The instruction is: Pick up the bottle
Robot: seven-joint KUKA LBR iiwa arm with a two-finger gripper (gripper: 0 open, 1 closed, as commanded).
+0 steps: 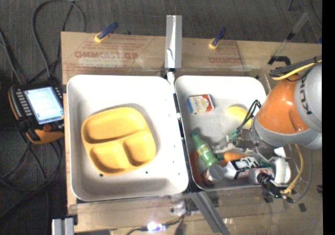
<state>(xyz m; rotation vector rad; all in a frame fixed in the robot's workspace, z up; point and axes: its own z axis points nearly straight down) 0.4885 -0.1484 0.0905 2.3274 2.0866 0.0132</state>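
Camera view: bottle not yet lifted, pick still to be done.

Lay tilted, the green bottle [203, 149], in the right bin [220, 83] near its left wall, among clutter just beside the gripper [242, 145], with nothing seen between the fingers. Could not tell open from closed: wrist and orange band covered them. Hard to make out too, the jumble by the front wall.

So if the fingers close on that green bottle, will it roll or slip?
Probably both. The green bottle lies on its side in the right bin, so its round body would likely roll if nudged. Its smooth-looking surface may slip in a pinch. Clutter touching its lower end could block or shift with it.
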